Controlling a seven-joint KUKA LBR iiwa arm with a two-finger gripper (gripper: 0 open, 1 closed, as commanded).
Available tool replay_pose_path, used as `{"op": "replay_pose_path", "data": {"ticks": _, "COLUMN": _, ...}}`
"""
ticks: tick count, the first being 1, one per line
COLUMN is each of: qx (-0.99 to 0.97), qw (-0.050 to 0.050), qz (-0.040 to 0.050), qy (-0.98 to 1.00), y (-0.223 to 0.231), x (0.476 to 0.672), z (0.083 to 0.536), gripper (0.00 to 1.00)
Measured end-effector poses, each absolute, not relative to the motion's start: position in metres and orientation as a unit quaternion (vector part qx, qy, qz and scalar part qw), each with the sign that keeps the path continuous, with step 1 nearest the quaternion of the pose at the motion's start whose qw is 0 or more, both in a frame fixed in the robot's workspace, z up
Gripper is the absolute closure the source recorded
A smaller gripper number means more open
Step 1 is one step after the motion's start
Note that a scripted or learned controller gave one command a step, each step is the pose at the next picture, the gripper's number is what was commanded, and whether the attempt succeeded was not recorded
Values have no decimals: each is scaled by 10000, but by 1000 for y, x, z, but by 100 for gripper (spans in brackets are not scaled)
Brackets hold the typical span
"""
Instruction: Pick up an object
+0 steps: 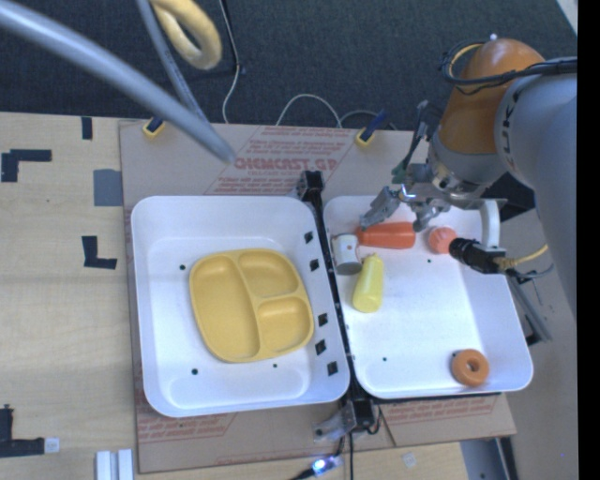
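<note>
Two white bins side by side on cardboard sheet [281,150] over the bench [56,309]. Left bin [155,220] holds a yellow 3-compartment plate [251,305], lying flat, roughly centre. Right bin [492,323] holds the small stuff: orange carrot-like toy [386,236] at the far side, lying w/ long axis across the bin; yellow cylinder [367,283] just below it, near the divider, tilted slightly; small white cup-like piece [346,251] beside the divider, touching or nearly touching the cylinder's top end, can't tell which; small orange-red ball [442,239] right of the carrot; orange donut ring [470,367] near front right corner, well apart from the rest. Black clips [323,323] run along the seam btw bins.

Arm comes in from the right, orange band above wrist. End effector [405,204] hangs over far side of right bin, right above the carrot's right end and next to the ball. Fingers look spread, nothing seen between them; contact w/ carrot can't be told from this angle. Black cable connector [472,253] from the arm hangs just right of the ball.

Carrot: orange-red, elongated, smooth, darker at left tip. Ball and white piece crowd it on both sides. Grey pole [103,66] crosses top left, w/ a yellow loop [187,28] near it, off the bins.
</note>
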State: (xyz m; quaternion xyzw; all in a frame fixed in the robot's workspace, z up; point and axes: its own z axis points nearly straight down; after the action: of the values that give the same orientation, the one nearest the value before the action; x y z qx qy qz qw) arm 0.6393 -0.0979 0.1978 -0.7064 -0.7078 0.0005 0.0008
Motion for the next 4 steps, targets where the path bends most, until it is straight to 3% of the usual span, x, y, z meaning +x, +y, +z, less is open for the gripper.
{"op": "replay_pose_path", "data": {"ticks": 2, "qx": -7066, "qw": 15, "qz": 23, "qy": -7076, "y": -98, "x": 643, "z": 81, "gripper": 0}}
{"op": "replay_pose_path", "data": {"ticks": 3, "qx": -7061, "qw": -2, "qz": 11, "qy": -7081, "y": -97, "x": 644, "z": 95, "gripper": 100}}
{"op": "replay_pose_path", "data": {"ticks": 4, "qx": -7068, "qw": -6, "qz": -7, "qy": -7074, "y": -95, "x": 635, "z": 148, "gripper": 100}}
